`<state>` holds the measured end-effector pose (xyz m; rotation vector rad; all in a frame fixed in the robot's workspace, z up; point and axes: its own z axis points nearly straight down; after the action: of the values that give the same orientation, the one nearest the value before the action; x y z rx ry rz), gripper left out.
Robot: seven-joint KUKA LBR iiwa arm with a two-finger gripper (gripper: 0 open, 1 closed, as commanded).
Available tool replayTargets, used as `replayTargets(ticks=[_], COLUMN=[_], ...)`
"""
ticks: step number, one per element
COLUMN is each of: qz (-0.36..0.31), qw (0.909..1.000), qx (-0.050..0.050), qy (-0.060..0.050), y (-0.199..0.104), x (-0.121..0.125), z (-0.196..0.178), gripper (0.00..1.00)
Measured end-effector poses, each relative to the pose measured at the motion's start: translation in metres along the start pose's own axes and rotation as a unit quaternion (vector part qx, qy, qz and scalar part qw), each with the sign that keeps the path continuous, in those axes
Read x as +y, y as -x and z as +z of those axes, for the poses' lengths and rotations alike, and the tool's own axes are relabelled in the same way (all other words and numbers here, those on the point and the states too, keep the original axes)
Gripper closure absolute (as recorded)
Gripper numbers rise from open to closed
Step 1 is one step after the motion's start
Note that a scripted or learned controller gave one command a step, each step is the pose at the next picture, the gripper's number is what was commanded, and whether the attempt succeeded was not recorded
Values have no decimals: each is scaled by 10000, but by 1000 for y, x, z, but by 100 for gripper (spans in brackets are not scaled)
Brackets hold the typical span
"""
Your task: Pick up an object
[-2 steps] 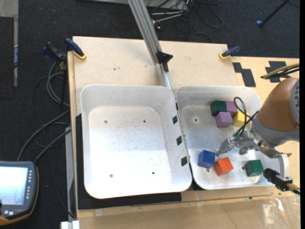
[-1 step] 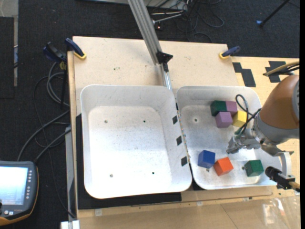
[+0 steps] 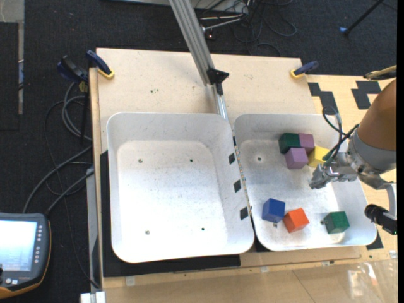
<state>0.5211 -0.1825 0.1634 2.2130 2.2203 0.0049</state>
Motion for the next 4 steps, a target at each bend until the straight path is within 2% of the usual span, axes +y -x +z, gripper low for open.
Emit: replayTargets(ticks=[1,2,4], qz=[2,0,-25], qw=[10000,10000,10000], qx=[-3,1,19], qy=[2,-10,-34], y=[6,7,-99], x=[-3,-1,34], z=[-61,-85,-63], gripper=[100,100,100])
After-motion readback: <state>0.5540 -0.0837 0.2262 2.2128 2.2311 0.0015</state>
